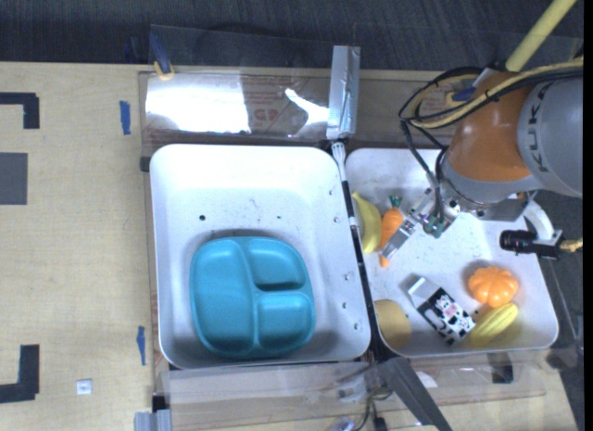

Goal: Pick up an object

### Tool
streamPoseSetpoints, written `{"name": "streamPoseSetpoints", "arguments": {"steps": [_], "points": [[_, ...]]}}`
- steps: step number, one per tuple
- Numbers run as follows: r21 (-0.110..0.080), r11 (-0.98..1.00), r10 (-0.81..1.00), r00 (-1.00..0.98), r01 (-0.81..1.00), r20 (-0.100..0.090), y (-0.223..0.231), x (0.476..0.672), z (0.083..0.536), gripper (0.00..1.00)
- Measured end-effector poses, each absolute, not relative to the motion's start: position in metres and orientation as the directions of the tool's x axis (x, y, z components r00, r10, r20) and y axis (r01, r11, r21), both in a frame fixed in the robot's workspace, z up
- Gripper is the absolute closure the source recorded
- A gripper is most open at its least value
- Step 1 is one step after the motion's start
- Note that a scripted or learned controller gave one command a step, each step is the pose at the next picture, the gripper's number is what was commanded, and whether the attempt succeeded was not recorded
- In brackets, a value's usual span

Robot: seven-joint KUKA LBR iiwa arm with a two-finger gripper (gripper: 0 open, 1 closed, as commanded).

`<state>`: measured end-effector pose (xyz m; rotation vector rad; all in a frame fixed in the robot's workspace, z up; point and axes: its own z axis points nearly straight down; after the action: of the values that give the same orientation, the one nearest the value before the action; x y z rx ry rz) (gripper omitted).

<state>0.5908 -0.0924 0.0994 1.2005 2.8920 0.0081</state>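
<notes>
My gripper (pixel 397 240) reaches down-left from the orange-banded wrist into the right bin (pixel 519 244). It sits over the bin's left part. A small orange carrot (pixel 393 222) lies right against the gripper, and a yellow banana (pixel 369 221) lies just to its left by the bin wall. Whether the carrot is between the jaws cannot be made out. Further toward the front lie a black-and-white cow-patterned toy (pixel 446 314), an orange pumpkin (pixel 492 283), a yellow fruit (pixel 495 322) and a tan rounded piece (pixel 391 322).
The left bin (pixel 185 188) holds a blue divided plate (pixel 250 296) toward its front. A ridge (pixel 350 234) separates the two bins. Cables (pixel 445 95) loop above the wrist at the back right. A clear panel (pixel 241 100) stands behind the left bin.
</notes>
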Motion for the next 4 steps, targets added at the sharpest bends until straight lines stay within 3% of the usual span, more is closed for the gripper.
{"name": "streamPoseSetpoints", "arguments": {"steps": [1,2,3,4], "points": [[0.009,0.705,0.709,-0.705,0.709,-0.005,-0.092,0.591,0.108,1.0],[0.008,0.705,0.709,-0.705,0.709,-0.004,-0.092,0.59,0.108,0.0],[-0.001,0.715,0.699,-0.715,0.699,0.003,-0.075,0.519,0.184,0.0],[-0.004,0.791,0.612,-0.791,0.612,0.008,-0.11,0.486,0.106,0.0]]}}
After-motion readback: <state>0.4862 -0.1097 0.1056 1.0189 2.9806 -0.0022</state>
